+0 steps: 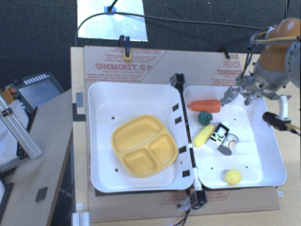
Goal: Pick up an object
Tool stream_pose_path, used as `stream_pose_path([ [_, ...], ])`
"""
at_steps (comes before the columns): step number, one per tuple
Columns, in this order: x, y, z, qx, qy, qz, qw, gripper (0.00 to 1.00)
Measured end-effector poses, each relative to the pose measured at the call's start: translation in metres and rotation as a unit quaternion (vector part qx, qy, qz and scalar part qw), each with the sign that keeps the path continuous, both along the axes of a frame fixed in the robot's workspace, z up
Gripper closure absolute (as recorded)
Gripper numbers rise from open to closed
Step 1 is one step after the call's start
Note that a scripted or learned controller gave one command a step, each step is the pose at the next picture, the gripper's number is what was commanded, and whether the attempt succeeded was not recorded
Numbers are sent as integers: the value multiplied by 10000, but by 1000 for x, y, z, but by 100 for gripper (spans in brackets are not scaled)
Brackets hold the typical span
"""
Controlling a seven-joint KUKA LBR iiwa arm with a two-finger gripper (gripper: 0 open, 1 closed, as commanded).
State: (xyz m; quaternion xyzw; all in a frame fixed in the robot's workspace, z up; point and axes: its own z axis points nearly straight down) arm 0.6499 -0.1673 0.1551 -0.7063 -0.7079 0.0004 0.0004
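Orange plastic toy carrot (204, 106), lying lengthwise at the far end of the right-hand shallow white bin (268, 159), near the divider between the two bins. Dark green rounded toy (204, 118) just below the carrot, close beside it. Yellow banana-shaped plastic piece (203, 135) next, tilted, its upper end near the green toy and its side touching a black-and-white labelled small container (221, 138) that lies on its side at the bin's middle. Small yellow ball-like toy (233, 176) sits apart near the bin's front edge. Two-finger metal gripper (231, 96) hangs at the bin's far right corner, its tips just beside the carrot's right end; nothing is seen between the fingers, and whether they are spread or closed cannot be told. Left-hand shallow white bin (101, 102) holds a yellow three-compartment plastic tray (143, 145), resting flat and turned at an angle.
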Motion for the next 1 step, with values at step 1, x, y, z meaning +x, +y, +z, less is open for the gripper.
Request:
stream_pose_path([
  [1, -7, -9, -49, 7, 42, 0, 10000, 0],
])
